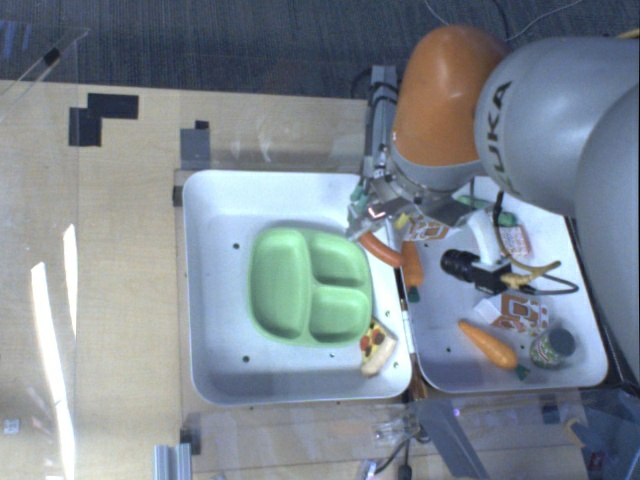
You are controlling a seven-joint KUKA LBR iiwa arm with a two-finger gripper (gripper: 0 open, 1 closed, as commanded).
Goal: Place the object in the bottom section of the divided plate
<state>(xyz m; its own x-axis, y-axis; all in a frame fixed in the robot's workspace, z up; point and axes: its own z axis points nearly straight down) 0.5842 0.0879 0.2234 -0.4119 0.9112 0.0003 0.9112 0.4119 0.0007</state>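
A green divided plate (305,286) lies in the left white bin (215,298), with one long section on its left and two smaller sections on its right. My gripper (371,214) hangs over the plate's upper right corner, near the wall between the bins. An orange-red carrot-like piece (381,249) slants down and to the right from just under the gripper, its upper end at the gripper's tip. Whether it is held I cannot tell. A second orange piece (411,266) stands beside it over the bin wall.
A small yellow and red food item (377,348) lies in the left bin by the plate's lower right corner. The right bin (590,368) holds an orange carrot (489,344), a small round can (552,347) and printed packets (520,314). The arm covers that bin's top.
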